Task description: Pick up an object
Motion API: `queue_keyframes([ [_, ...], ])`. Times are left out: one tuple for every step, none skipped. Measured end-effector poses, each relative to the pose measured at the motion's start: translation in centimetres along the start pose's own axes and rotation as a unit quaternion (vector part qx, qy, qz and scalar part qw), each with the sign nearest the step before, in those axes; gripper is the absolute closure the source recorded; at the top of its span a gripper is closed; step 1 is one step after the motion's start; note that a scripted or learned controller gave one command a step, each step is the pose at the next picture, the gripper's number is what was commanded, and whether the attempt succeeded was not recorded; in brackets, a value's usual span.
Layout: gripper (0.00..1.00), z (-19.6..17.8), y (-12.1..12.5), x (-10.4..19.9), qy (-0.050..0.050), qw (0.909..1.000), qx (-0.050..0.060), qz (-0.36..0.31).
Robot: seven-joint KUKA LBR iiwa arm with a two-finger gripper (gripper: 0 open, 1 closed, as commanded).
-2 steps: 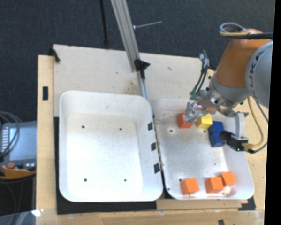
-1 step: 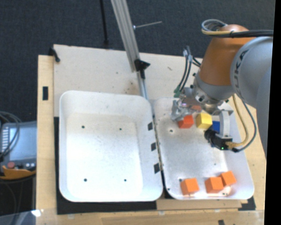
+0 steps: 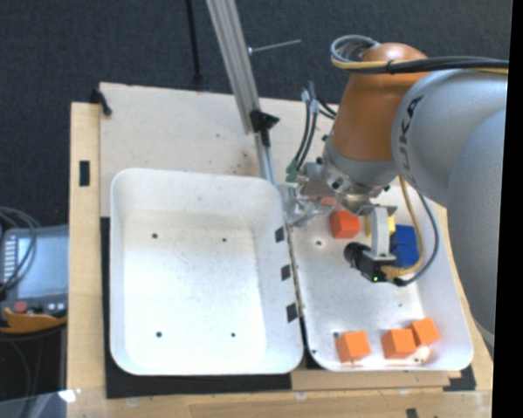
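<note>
We've got the left bin (image 3: 197,270) at about 9 o'clock, bare white floor. Over in the right bin (image 3: 327,286) the gripper (image 3: 347,219) sits low at 12 o'clock, right by an orange block (image 3: 345,224); we honestly can't tell if it's gripped. A blue block (image 3: 406,244) is just beside it at 3 o'clock. Three more orange blocks (image 3: 398,343) line the 6 o'clock edge.

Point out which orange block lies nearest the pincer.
The lone orange block beside the blue block, directly under the wrist; the other three sit along the right bin's near edge.
</note>
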State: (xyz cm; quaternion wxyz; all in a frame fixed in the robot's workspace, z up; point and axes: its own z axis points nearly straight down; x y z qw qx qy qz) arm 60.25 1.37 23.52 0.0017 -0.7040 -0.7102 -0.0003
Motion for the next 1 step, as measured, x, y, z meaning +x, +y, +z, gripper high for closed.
queue_keyframes([
  [1.0, 0.82, -1.13, 5.22, -0.001, 1.0, 0.0, 0.001],
])
